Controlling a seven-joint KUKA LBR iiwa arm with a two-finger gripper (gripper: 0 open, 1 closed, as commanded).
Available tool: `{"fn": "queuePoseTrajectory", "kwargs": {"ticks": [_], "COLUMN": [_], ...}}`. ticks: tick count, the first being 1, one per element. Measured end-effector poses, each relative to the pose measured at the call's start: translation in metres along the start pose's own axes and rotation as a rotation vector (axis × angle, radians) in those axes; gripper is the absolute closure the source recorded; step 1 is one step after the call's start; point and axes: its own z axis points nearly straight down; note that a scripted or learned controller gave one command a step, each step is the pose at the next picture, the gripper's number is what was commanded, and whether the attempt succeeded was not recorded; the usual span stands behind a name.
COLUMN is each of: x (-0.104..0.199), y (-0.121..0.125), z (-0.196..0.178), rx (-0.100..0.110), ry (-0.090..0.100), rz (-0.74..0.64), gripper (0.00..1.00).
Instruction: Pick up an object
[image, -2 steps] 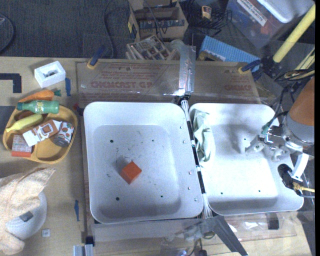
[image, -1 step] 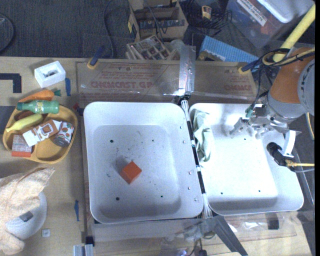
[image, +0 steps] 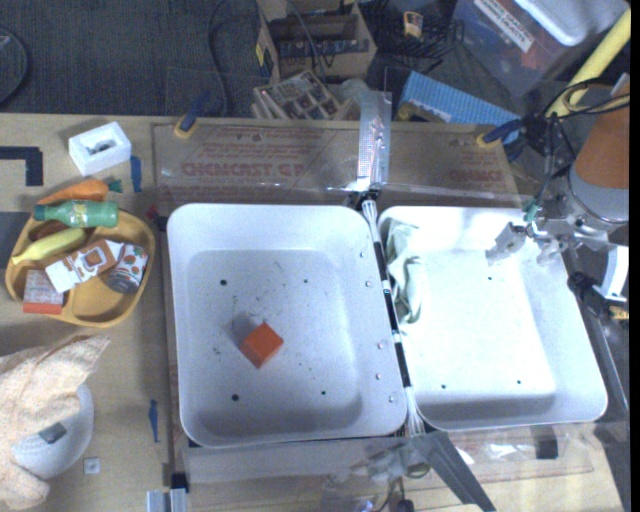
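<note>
We see the orange block (image: 263, 344) lying alone on the floor of the left bin (image: 200, 240), well apart from the hand (image: 520, 238), which hangs over the far right edge of the right bin (image: 560, 390). A pale cloth (image: 405, 272) slumps against that bin's left wall. We cannot tell the hand's state, and judge the pick not yet begun.

Faint red lettering runs along the clear panel (image: 262, 165) behind the left bin; it looks like a brand name, too blurred to read; the packets in the yellow bowl (image: 75, 315) carry unreadable print.
</note>
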Motion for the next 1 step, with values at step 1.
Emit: {"fn": "queuePoseTrajectory", "kwargs": {"ticks": [1], "x": [0.0109], "y": [-0.1007], "z": [0.0186], "rx": [0.004], "ry": [0.003], "rz": [-0.022], "gripper": [0.00]}}
